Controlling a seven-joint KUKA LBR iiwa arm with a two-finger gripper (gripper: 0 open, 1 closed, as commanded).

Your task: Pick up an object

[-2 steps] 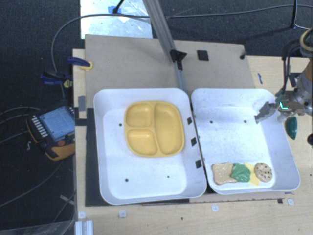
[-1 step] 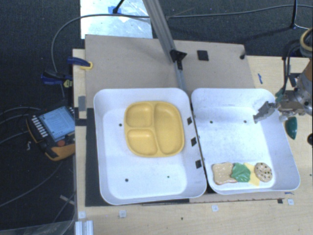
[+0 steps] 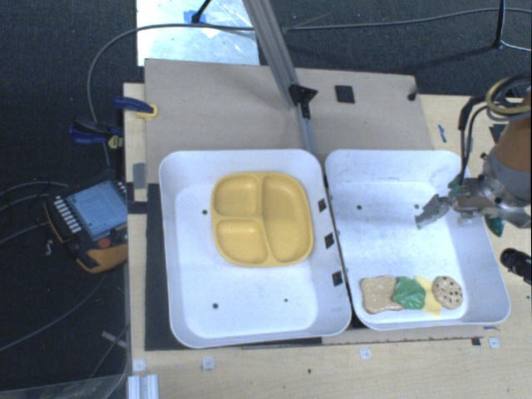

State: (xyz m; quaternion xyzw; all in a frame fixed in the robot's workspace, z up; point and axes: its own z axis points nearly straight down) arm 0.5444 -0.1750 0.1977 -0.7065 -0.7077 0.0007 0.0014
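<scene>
Along the near wall of the right bin [image 3: 391, 181] lie a tan slice of toast [image 3: 380, 293], a green leaf piece [image 3: 409, 292], a yellow cheese slice [image 3: 431, 301] and a chocolate-chip cookie [image 3: 447, 291], all close together. The toast and the leaf touch. My gripper [image 3: 434, 209] hangs over the right bin's right side, well behind these pieces, with nothing seen between its fingers. The arm comes in from the right edge.
The left bin [image 3: 187, 223] holds a yellow three-compartment plate [image 3: 262, 219]. A metal pole [image 3: 274, 40] slants in from the top toward the gap between the bins. A handheld pendant [image 3: 91, 223] and cables lie off the bench at the left.
</scene>
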